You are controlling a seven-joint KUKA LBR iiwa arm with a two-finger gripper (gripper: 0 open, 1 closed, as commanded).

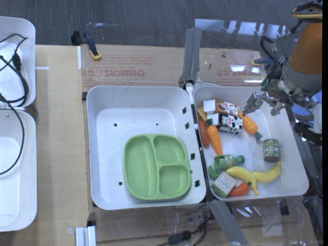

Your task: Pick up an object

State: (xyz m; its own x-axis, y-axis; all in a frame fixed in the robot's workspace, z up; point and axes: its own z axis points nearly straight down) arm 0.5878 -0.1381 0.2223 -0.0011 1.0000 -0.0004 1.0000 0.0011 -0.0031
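- You've got a light wood bench (pixel 56 137) carrying everything here.
- Two shallow white bins sit right on it, touching side by side: the left bin (pixel 102 111) and the right bin (pixel 292 173).
- A cardboard sheet (pixel 138 65) lies flat behind them.

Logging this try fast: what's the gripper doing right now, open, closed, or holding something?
Gripper: above the right bin, near the small carrot. Nothing visible between its fingers; open or shut cannot be told.
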